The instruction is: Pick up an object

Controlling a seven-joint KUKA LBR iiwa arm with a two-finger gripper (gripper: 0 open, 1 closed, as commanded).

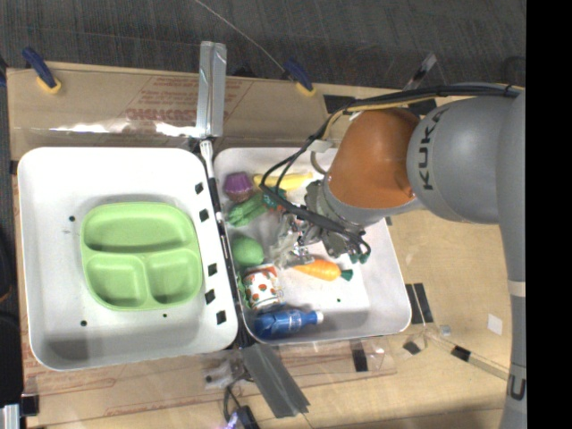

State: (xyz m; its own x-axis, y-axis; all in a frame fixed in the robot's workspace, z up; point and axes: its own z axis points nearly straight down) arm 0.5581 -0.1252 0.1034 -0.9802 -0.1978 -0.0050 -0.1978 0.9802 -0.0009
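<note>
Over the right bin [389,307], the hand [299,239] hangs low among toys.
Its grip cannot be told; a carrot [320,271] lies just beside it.

Gripper [299,239] low in right bin [380,307], among carrot [320,271], cup [260,286], blue bottle [284,321]. Green tray [140,255] in left bin [45,239].

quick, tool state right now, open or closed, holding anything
Tool: cannot be told; it sits low in the right bin among the objects, close by the toy carrot.
</note>
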